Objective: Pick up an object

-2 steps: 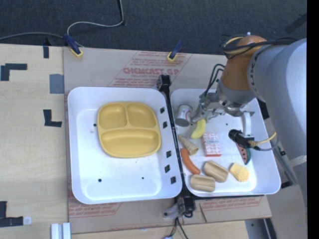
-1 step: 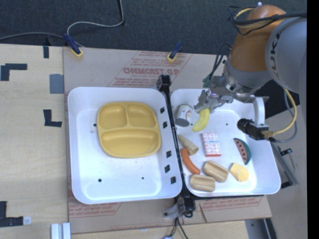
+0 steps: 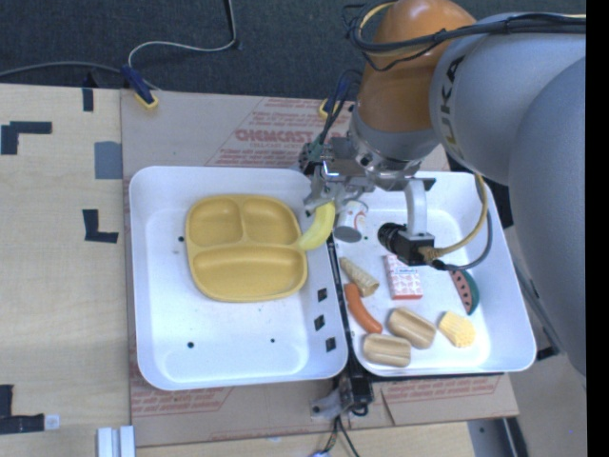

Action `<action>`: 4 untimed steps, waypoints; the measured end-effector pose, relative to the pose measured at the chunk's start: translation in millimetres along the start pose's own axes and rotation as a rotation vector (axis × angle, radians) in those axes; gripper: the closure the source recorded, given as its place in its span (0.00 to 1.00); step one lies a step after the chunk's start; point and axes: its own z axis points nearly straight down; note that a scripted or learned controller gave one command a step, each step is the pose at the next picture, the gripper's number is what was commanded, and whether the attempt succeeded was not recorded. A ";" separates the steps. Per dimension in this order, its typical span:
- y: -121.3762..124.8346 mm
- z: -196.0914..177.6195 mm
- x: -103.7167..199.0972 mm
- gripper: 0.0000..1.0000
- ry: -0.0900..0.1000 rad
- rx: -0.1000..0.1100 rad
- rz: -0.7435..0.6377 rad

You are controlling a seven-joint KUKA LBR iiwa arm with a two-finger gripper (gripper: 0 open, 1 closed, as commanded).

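Robotics lab: taped bench (image 3: 57, 255), cables (image 3: 181, 46), white bins (image 3: 152, 350).

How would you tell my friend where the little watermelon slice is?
Look in the right white bin, the one full of toy food. Near its right side, past the small red-and-white box, lies the watermelon slice. It is the only curved piece with a green rind and red inside.

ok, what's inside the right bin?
The right bin holds a carrot, two bread rolls, corn, a watermelon slice, a small carton and a pale stick. The arm covers its far end.
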 end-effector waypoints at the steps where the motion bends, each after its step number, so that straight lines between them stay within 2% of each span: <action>1: -58.6 -9.4 38.7 1.00 -0.001 0.001 0.001; 2: -105.2 -11.6 -18.3 1.00 -0.002 0.000 0.004; 4: -105.1 -2.6 -35.0 1.00 -0.001 0.001 0.001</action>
